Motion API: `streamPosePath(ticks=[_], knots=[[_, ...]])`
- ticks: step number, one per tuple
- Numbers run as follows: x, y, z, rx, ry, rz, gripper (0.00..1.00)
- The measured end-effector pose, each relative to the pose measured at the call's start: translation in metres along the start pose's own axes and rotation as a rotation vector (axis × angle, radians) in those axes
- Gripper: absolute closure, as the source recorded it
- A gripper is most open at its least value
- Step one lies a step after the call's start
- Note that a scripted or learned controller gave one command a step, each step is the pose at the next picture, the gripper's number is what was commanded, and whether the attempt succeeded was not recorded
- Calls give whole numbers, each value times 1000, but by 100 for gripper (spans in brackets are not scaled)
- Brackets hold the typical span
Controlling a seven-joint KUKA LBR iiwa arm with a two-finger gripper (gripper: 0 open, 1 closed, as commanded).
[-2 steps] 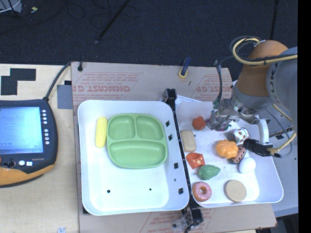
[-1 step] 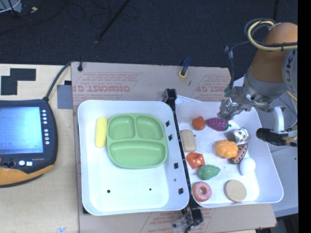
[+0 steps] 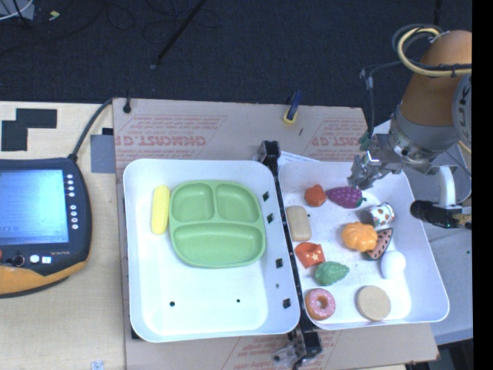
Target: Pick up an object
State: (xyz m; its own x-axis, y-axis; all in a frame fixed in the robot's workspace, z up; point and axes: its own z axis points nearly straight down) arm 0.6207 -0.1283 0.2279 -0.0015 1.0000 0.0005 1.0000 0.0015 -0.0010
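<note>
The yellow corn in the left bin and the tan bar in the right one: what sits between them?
In the camera view, the green divided plate lies between the corn and the tan bar, then the bins' adjoining rims.

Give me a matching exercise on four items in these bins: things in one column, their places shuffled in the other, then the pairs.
Things:
1. yellow corn
2. green divided plate
3. pink donut
4. purple grapes

Places:
A. near front edge of the right bin
B. middle of the left bin
C. just below the hand, toward the right bin's back
D. beside the plate's left edge

Pairs: 1-D, 2-B, 3-A, 4-C
</note>
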Motion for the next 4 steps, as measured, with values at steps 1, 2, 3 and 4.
streamPosePath(ticks=[1,2,3,4], knots=[[44,-26,-10,3,2,-1,100],[91,-51,-17,4,2,-2,100],[126,-79,-5,6,1,-1,100],[163,-104,-6,6,1,-1,100]])
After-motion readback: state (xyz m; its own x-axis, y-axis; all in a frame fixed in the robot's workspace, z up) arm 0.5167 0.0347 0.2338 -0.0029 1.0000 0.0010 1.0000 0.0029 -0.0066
